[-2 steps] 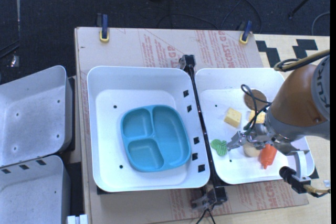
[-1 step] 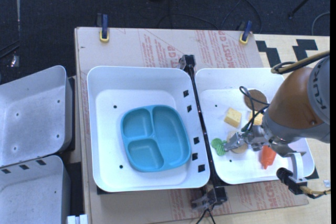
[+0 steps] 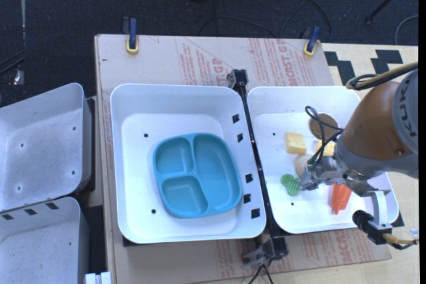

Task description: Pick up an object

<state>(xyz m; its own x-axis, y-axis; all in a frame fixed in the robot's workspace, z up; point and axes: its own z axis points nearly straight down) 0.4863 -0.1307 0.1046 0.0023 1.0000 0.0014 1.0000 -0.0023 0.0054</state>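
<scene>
Claw (image 3: 310, 181) is seen low in the right bin (image 3: 283, 223), its state not to be told, beside a green piece (image 3: 290, 183) near an orange carrot-like toy (image 3: 340, 197); approach step judged; a firm closure is called for next.

- Bench (image 3: 173, 60): pale board top, red print.
- Left white bin (image 3: 126, 143) and right white bin (image 3: 279, 103): side by side, touching.
- Two clamps (image 3: 132, 35) at far edge.
</scene>
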